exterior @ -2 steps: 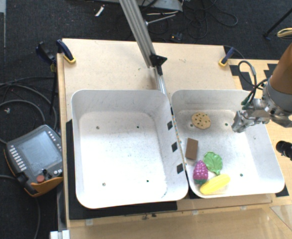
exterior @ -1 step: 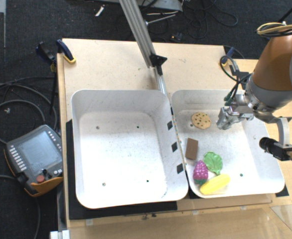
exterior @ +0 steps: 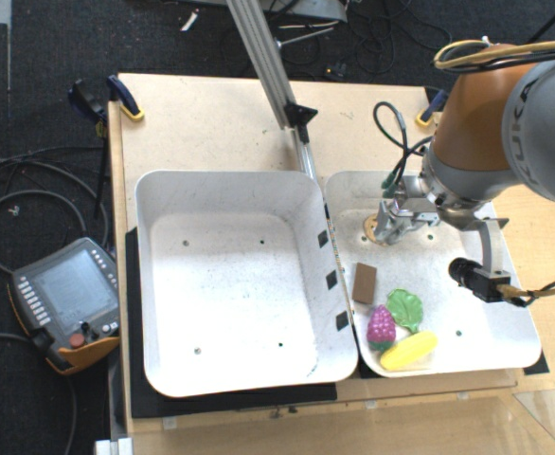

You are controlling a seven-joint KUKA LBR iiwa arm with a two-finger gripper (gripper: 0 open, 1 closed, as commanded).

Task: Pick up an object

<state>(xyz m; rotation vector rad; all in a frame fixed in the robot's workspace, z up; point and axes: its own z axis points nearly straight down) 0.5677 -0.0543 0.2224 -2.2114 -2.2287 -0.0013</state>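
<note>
Pincer (exterior: 388,227) sits low over a tan disc (exterior: 376,227) in the right bin (exterior: 519,344); grip state unclear. Nothing lifted yet; toys (exterior: 397,325) at six o'clock.

Two white bins (exterior: 164,197), one brown block (exterior: 364,282), one purple fruit (exterior: 382,326), one green leaf (exterior: 405,307), one yellow piece (exterior: 408,351)

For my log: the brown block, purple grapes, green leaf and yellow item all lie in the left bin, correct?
Not correct: the camera view shows the brown block, purple grapes, green leaf and yellow item all in the right bin, not the left.
</note>
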